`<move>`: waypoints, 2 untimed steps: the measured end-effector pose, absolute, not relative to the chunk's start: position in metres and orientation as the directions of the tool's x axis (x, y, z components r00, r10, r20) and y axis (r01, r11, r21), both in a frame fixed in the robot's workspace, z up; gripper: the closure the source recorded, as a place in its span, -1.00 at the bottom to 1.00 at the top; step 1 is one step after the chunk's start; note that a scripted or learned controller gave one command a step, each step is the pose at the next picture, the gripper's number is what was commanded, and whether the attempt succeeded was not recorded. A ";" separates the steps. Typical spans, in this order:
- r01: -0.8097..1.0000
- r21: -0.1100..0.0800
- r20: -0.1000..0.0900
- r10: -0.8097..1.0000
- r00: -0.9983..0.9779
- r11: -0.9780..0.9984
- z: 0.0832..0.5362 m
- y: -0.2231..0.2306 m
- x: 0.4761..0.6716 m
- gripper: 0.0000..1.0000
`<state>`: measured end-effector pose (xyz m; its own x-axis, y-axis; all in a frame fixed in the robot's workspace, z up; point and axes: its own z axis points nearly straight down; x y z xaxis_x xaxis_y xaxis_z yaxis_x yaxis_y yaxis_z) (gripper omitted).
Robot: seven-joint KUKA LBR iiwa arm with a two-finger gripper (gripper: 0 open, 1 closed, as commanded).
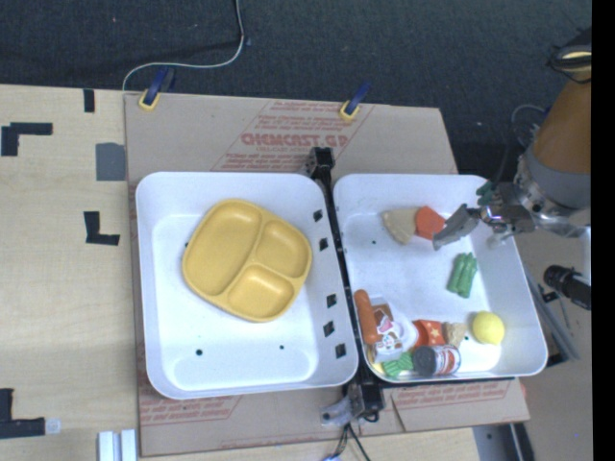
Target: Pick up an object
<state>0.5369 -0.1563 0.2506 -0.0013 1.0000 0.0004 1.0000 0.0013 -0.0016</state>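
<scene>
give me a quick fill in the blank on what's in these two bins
1. The yellow divided plate lies in the ______ bin of the view.
2. The yellow divided plate has ______ compartments.
3. The ball near the right bin's lower right corner is ______ in colour.
4. The gripper reaches in over the ______ bin of the view.

Missing words: left; three; yellow; right
</scene>
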 end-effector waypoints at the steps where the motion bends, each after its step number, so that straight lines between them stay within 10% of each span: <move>1: 1.000 -0.005 -0.003 1.000 0.003 -0.003 0.175 -0.227 0.566 -1.00; 2: 1.000 0.003 -0.003 1.000 -0.005 0.005 0.080 -0.202 0.628 -1.00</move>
<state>0.6279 -0.2021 0.0800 -0.0054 1.0000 -0.0031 1.0000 0.0054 0.0026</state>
